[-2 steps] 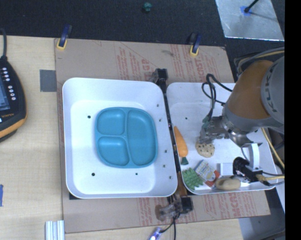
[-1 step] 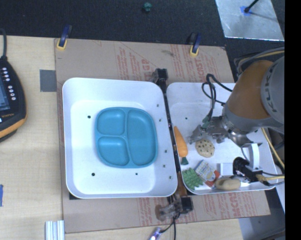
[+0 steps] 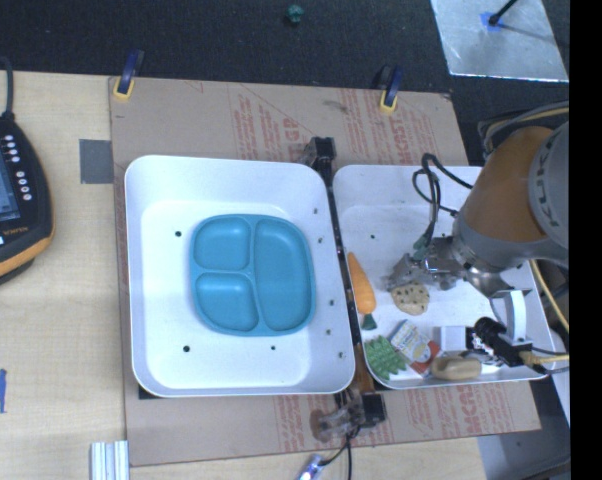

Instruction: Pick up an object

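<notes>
Right white bin (image 3: 381, 193): round tan speckled cookie (image 3: 410, 299) just below gripper (image 3: 413, 271).

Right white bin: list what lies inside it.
In the right white bin: orange carrot, speckled cookie, green leafy toy, tan bread piece. The grey arm hides the rest.

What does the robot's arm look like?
The arm is big and round, grey with a wide orange band above the wrist. Thin black cables loop beside it. At its tip sits a small silvery metal claw.
</notes>
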Robot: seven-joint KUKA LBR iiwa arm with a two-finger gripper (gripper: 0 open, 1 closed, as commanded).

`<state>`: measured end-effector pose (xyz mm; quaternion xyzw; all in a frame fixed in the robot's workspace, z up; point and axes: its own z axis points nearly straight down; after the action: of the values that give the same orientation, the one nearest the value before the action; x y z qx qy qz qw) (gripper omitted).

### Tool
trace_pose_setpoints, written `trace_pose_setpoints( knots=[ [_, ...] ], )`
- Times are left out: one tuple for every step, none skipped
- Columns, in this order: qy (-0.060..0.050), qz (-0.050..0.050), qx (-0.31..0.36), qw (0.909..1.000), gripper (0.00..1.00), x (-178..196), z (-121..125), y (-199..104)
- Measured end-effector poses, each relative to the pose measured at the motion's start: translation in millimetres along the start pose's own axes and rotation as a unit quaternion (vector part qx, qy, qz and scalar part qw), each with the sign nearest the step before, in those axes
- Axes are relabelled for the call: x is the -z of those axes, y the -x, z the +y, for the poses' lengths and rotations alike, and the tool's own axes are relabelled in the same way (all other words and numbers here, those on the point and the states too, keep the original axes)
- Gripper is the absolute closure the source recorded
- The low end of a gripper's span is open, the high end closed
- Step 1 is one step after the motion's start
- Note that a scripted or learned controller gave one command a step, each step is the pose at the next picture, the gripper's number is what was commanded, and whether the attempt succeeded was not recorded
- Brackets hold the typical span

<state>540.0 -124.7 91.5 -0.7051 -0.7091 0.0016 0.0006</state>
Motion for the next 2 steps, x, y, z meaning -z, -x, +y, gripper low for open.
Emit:
trace_pose_setpoints(
  knots=[
    [0.001,-0.001,0.001,1.0,1.0,11.4,1.0,1.1],
    [0.001,-0.001,0.002,1.0,0.0,11.3,1.0,1.1]
  ],
)
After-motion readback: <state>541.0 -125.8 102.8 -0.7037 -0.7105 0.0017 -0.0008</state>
